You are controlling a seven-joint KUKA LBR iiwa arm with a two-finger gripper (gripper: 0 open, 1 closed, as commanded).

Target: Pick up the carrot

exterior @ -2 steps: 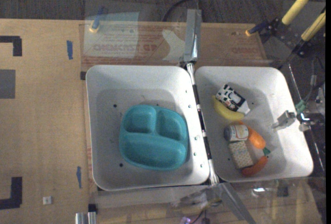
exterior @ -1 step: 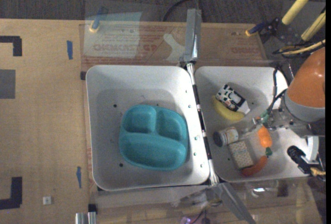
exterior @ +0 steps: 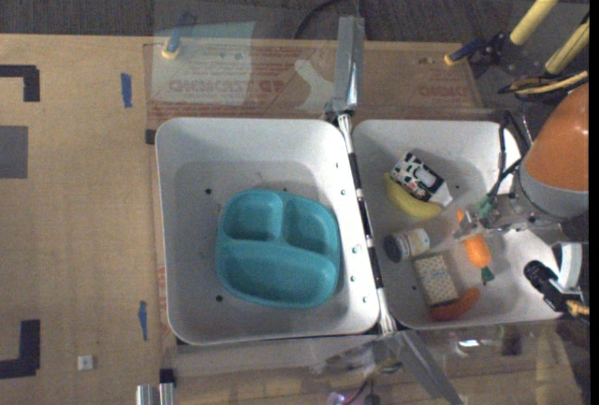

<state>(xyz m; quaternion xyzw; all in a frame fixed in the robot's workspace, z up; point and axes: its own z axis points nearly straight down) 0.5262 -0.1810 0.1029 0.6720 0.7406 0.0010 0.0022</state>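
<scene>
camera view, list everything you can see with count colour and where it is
left bin: 1, white, left half of the bench
divided tray: 1, teal, three compartments, in the left bin
right bin: 1, white, beside the left bin
carrot: 1, orange with a green tip, right bin, near the gripper
banana: 1, yellow, right bin, under the carton
carton: 1, black and white, on the banana
small jar: 1, pale with a dark lid, on its side, middle of the right bin
cracker block: 1, tan, near the front of the right bin
sausage: 1, reddish orange, front wall of the right bin
arm: 1, grey with an orange band, from the right
gripper: 1, over the right bin, above the carrot
</scene>
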